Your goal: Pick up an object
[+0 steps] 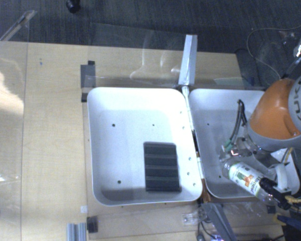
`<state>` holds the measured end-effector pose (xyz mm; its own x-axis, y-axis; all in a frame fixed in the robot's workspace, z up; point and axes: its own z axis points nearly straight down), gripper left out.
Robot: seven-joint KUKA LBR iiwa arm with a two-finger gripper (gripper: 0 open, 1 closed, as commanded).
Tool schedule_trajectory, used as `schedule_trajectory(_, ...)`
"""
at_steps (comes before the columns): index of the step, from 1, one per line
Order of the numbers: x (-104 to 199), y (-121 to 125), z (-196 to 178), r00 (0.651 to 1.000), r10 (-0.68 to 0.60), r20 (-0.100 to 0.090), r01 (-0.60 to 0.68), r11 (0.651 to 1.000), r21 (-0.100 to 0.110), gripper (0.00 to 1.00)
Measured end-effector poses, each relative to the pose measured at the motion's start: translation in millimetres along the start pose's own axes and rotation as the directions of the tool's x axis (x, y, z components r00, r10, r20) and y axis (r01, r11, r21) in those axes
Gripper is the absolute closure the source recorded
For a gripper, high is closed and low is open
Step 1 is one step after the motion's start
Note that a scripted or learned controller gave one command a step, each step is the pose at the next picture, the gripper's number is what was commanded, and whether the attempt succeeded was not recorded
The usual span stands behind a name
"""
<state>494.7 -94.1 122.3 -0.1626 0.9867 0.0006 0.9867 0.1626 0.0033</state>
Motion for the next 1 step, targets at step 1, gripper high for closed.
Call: schedule_trajectory(1, 0.8, 2.6, -10.1, 1.0, -0.003, 0.001, 0.003, 1.0, -0.006, 1.0)
